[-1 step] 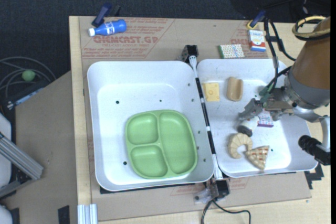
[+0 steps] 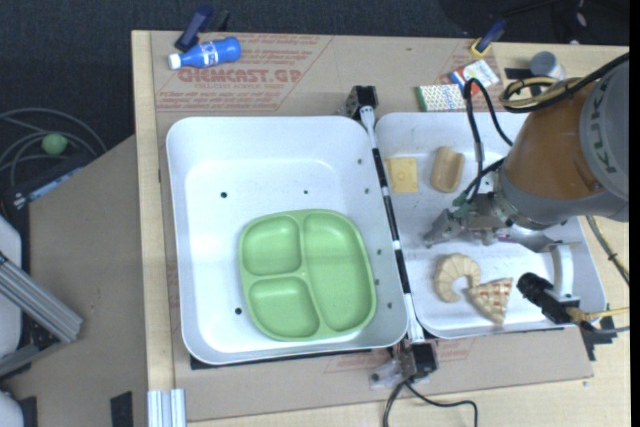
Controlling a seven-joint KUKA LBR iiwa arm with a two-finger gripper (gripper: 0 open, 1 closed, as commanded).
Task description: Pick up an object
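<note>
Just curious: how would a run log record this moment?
gripper low in right bin | food pieces nearby | green tray in left bin

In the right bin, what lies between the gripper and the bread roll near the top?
Nothing: in the camera view, the stretch between the gripper and the bread roll is bare white floor of the right bin.

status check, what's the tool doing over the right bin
Tool low in right bin, nothing visibly held. Croissant and pizza slice just below. Nothing blocking.

Scene is evenly lit from overhead w/ soft shadows; white bins (image 2: 200,215) are near blown out, floor at 10 o'clock is left dim.
</note>
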